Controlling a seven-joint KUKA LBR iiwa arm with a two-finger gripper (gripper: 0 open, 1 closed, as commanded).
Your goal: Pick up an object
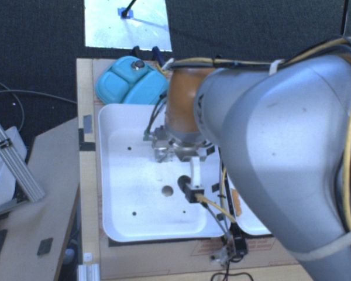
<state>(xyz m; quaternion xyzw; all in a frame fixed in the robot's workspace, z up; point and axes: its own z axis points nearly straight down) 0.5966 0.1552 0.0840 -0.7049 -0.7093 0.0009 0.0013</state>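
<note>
Far left: side table [47, 174], tan, with an aluminium rail [14, 160] slanting across its left end. A pale sheet [126, 13] lies on the dark carpet beyond the bench's far edge.

Bench [88, 174]: left bin [120, 174] in plain view, white and shallow.

Blue object [131, 81]: moulded plastic with a grey knob on top. It sits at the bench's far left corner, outside the left bin, and overlaps that bin's far rim near its left end.

On the left bin's floor there are a few small dark dots, plus one round grey spot [167, 191] right of centre. Can't tell if that is a hole or a part.

Gripper [174, 150]: down inside the left bin, toward its far right corner, just above the grey spot and directly under the orange band [184, 104]. It is apart from the blue object, with the far rim between them. The wrist blocks the view, so I can't tell whether it is open or closed, or has hold of anything.

Right side: the grey arm [281, 151] covers most of the right bin [254, 227], leaving a strip of its near rim. An orange-brown sliver [236, 204] shows at the arm's edge there. Can't tell what it is.
</note>
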